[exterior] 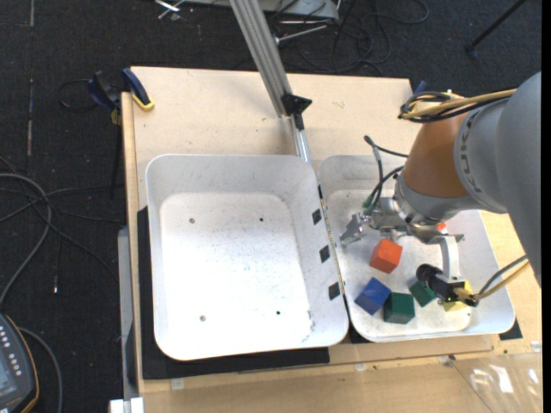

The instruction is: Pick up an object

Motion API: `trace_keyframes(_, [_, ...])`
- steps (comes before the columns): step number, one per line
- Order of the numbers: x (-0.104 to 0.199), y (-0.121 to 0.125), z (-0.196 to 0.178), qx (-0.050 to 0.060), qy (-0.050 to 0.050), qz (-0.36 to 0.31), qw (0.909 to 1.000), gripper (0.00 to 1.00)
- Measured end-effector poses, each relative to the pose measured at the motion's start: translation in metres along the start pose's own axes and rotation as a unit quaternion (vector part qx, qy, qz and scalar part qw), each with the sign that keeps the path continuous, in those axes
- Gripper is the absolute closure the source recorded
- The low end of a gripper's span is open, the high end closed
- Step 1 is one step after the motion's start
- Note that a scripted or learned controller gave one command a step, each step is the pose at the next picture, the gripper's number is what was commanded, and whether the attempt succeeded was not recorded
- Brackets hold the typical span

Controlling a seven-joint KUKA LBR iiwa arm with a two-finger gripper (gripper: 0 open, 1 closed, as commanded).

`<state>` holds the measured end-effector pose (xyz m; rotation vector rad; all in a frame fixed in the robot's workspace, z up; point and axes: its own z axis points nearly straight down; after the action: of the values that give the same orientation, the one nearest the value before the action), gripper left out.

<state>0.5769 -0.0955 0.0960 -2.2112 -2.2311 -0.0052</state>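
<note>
Gripper (398, 233): I see it low over the right bin (495, 252); I cannot tell its state.
Orange cube (386, 255): just below the wrist, tilted, the likeliest target I judge.
Other 3 blocks: blue cube (373, 295), 2 green blocks (399, 307) clustered near the front wall.
Left bin (164, 231): I judge it the drop side.

The arm reaches in from the right over the right bin (491, 239), its gripper (400, 231) spread above an orange cube (386, 255). A blue cube (373, 296) and two green cubes (399, 307) lie nearer the front edge, beside the left bin (164, 179)
</note>
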Motion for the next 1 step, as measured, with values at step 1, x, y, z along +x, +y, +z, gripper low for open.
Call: trace_keyframes(1, [-0.0522, -0.0488, 0.0, 0.002, -0.002, 0.007, 1.0, 0.0])
